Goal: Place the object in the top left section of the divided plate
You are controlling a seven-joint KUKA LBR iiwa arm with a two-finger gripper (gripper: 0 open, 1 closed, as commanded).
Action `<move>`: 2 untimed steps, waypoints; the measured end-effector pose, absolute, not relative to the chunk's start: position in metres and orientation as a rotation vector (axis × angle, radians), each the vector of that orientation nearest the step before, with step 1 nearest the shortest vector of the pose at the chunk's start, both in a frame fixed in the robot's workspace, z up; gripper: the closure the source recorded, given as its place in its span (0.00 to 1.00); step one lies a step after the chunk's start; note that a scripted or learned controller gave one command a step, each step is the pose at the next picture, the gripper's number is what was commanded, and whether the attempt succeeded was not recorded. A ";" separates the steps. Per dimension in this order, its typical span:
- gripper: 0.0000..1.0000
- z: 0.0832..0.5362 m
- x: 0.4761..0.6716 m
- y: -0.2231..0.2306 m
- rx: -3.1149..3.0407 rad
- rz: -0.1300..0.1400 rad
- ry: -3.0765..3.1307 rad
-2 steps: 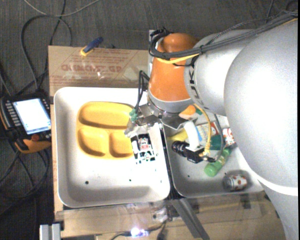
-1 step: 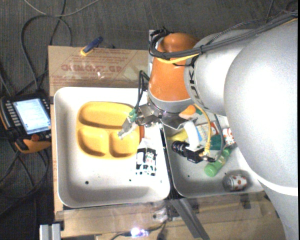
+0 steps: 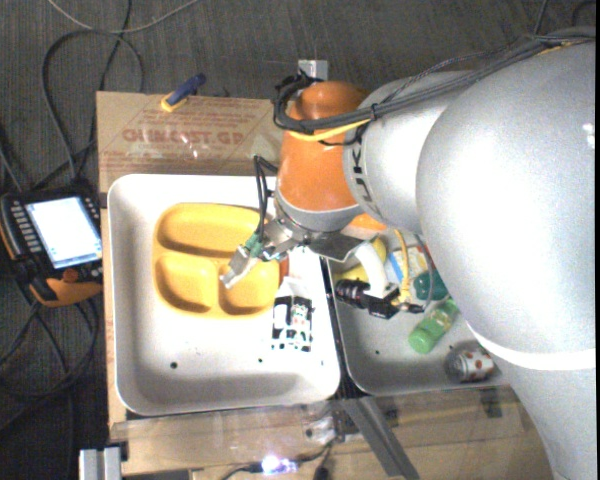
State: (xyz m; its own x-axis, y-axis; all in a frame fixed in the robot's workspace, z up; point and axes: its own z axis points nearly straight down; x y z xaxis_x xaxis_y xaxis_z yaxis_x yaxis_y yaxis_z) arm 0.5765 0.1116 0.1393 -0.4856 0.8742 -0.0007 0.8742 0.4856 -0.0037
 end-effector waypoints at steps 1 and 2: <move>0.00 0.109 0.642 0.134 -2.038 -0.007 -2.390; 0.00 0.171 0.648 0.131 -2.017 0.005 -2.409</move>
State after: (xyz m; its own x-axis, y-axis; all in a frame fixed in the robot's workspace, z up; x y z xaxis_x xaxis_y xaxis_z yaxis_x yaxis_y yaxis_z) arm 0.6481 0.1312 0.1713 -0.1756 0.9845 -0.0027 0.9845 0.1756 -0.0020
